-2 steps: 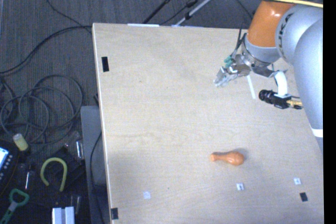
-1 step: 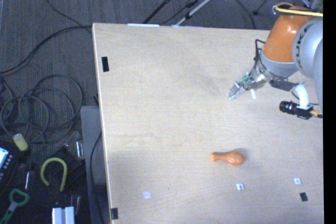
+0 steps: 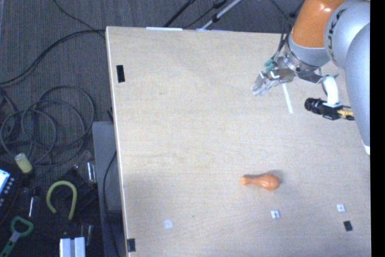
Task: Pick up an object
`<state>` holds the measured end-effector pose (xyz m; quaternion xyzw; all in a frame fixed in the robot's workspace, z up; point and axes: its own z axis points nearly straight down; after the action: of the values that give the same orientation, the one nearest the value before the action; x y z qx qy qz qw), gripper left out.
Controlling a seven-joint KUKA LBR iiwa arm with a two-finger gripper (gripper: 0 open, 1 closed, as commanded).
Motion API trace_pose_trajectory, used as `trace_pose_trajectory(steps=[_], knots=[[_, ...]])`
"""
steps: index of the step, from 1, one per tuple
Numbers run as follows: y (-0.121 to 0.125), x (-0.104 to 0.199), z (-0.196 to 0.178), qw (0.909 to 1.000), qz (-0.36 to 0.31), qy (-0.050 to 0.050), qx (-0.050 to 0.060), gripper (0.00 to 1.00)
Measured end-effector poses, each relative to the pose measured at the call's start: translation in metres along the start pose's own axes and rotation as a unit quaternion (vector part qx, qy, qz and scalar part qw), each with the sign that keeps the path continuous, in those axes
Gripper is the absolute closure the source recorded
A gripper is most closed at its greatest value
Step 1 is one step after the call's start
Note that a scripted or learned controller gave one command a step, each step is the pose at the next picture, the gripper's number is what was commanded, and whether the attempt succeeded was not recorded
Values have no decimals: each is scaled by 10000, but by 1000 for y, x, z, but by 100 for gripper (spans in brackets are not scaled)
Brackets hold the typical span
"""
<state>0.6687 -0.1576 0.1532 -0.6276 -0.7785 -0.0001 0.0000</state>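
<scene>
Lying on the bench, orange pear-shaped object, well below the tool, finger state unclear.

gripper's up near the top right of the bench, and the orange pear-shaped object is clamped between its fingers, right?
Not clamped. The camera view shows the orange pear-shaped object lying loose on the tan bench surface, well below the gripper, which is indeed near the top right.
</scene>
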Motion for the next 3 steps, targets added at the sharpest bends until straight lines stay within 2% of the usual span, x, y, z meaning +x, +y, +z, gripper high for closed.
trace_pose_trajectory(steps=[1,2,3], knots=[[-14,-60,69,9961,-877,-13,8,100],[0,-2,-5,9993,-386,-3,-5,100],[-11,-50,-32,9968,795,-12,3,100]])
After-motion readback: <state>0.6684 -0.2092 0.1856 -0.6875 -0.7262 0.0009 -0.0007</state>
